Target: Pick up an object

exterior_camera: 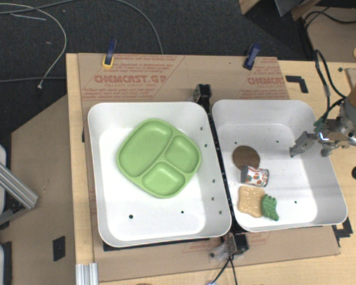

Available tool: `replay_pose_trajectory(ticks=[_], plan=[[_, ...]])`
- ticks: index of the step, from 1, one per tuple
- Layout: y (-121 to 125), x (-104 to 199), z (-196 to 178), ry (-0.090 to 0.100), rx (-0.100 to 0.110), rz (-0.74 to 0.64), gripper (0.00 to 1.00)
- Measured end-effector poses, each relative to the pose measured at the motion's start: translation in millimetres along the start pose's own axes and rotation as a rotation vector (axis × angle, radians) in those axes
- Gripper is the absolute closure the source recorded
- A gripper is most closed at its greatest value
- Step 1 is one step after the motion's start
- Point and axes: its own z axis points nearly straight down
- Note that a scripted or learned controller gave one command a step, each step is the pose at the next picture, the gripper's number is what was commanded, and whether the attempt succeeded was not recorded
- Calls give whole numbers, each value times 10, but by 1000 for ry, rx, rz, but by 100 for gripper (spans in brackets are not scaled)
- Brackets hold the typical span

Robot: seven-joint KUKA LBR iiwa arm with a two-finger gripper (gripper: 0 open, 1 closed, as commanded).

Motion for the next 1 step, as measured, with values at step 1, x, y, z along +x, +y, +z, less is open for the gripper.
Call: replay_pose_trajectory(ticks=[1], plan=[[-48, 17, 434, 0, 0, -1, 0]])
